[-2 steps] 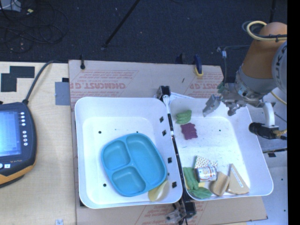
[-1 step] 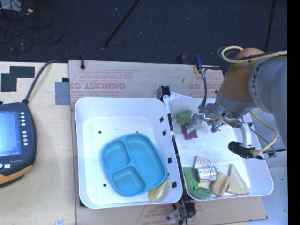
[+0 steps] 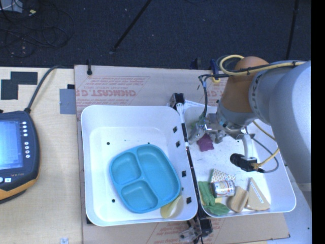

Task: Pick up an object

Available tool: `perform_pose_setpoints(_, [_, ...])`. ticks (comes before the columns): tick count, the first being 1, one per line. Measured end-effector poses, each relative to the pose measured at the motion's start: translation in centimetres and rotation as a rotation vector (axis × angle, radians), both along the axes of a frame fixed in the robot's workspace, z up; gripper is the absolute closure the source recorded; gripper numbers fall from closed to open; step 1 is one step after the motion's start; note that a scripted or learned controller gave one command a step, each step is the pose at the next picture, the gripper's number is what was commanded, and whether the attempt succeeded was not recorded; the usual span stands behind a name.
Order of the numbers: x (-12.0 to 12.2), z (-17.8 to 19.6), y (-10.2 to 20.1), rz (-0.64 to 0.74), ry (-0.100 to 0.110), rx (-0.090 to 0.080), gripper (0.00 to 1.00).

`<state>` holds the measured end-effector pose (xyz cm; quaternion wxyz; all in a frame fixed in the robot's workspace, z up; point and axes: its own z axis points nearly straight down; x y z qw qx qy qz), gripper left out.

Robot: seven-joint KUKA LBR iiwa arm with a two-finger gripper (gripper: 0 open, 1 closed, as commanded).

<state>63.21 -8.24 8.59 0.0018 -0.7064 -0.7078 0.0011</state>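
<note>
Fingers [image 3: 207,131] low over purple object [image 3: 205,144], arm [image 3: 264,93] bent down

The counter [image 3: 45,202] is pale wood, with dark floor beyond its far edge. A brown cardboard sheet [image 3: 127,88] printed with red lettering lies on it, running to the near edge. Two white bins sit side by side on the sheet: the left bin [image 3: 96,131] and the right bin [image 3: 284,197], their inner walls touching. At the left edge rests a handheld pendant [image 3: 15,154] with a lit screen; its cable seems to trail toward the far edge.
</note>
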Motion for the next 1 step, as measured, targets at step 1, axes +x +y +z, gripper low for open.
perform_pose_setpoints(1, [0.06, 1.31, -0.08, -0.003, -0.003, 0.001, 1.00])
